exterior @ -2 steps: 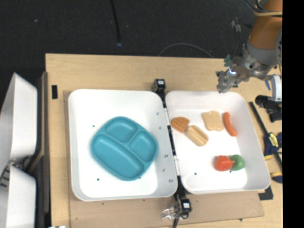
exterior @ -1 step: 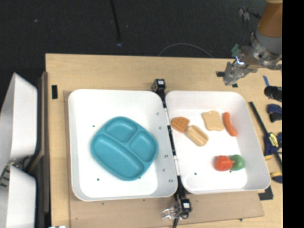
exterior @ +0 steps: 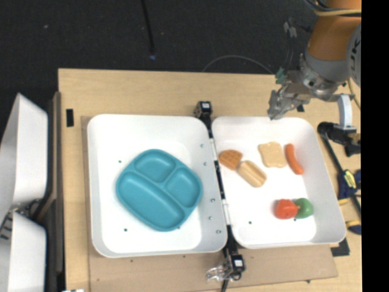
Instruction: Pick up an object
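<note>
The right bin [exterior: 316, 230] holds several toy foods: a round brown cookie [exterior: 230, 158], a tan bread roll [exterior: 251, 173], a pale toast slice [exterior: 271, 154], an orange sausage [exterior: 294, 159], and a red tomato [exterior: 285, 208] touching a green piece [exterior: 304, 207]. My gripper [exterior: 281, 108] hangs above the far rim of the right bin, behind the toast, with nothing visible between its fingers. The grey wrist with its orange band rises to the upper right.
A teal divided plate [exterior: 159, 188] lies in the left bin [exterior: 103, 236]. Black clamps sit between the bins at the far [exterior: 203, 109] and near [exterior: 233, 263] ends. Tools [exterior: 340, 135] lie on the bench right of the bins. A white box [exterior: 24, 157] stands at far left.
</note>
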{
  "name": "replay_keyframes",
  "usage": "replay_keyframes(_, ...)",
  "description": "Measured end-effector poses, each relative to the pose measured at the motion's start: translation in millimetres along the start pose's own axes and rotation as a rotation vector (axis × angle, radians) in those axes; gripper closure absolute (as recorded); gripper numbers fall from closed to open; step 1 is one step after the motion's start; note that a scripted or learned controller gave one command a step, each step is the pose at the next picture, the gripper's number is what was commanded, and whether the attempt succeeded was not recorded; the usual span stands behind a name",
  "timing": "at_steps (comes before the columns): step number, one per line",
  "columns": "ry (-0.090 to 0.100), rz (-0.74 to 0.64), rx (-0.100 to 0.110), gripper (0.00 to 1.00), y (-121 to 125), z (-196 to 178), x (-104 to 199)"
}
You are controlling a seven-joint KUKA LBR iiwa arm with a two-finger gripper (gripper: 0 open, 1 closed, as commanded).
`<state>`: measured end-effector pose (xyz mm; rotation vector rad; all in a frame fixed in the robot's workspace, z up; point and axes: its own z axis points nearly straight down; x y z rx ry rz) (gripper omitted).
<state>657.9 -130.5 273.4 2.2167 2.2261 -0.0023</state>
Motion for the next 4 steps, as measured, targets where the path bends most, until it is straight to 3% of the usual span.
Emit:
replay_keyframes(3, 0.002, -0.003, -0.001, 1.0, -34.7, -1.3, 144.7)
replay_keyframes(4, 0.002, 0.0, 0.0, 1.0, -49.7, 19.4, 192.1)
